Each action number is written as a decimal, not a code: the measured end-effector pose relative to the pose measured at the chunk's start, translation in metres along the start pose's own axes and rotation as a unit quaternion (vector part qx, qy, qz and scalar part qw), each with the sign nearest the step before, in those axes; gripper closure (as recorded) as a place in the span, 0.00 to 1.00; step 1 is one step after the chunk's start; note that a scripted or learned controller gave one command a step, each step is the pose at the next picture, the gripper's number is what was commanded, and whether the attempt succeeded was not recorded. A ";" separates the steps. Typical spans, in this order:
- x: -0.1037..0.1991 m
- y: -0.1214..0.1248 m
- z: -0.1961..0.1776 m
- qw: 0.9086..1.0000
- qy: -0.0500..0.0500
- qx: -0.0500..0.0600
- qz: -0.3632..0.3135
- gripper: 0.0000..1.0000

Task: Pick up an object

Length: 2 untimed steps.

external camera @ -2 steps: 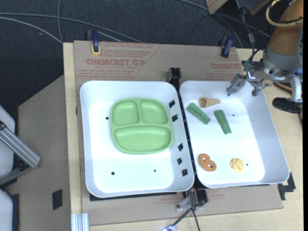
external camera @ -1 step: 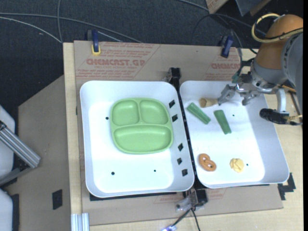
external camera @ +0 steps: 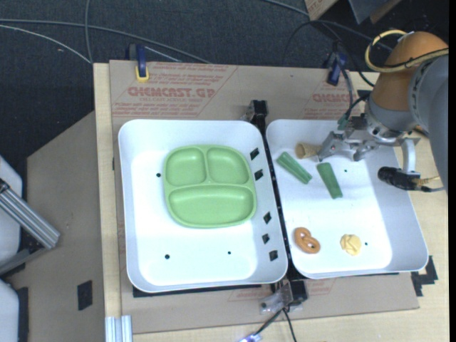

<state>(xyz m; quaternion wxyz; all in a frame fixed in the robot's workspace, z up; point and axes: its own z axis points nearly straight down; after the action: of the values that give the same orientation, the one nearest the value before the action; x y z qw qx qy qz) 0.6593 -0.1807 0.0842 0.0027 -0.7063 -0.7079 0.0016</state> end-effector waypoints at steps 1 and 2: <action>0.000 0.001 -0.013 1.000 -0.001 -0.003 0.000 1.00; -0.004 -0.006 -0.071 1.000 -0.002 -0.007 0.002 1.00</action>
<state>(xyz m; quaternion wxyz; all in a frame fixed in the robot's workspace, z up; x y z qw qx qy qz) 0.6536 -0.1848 0.1557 -0.0032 -0.7074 -0.7068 -0.0017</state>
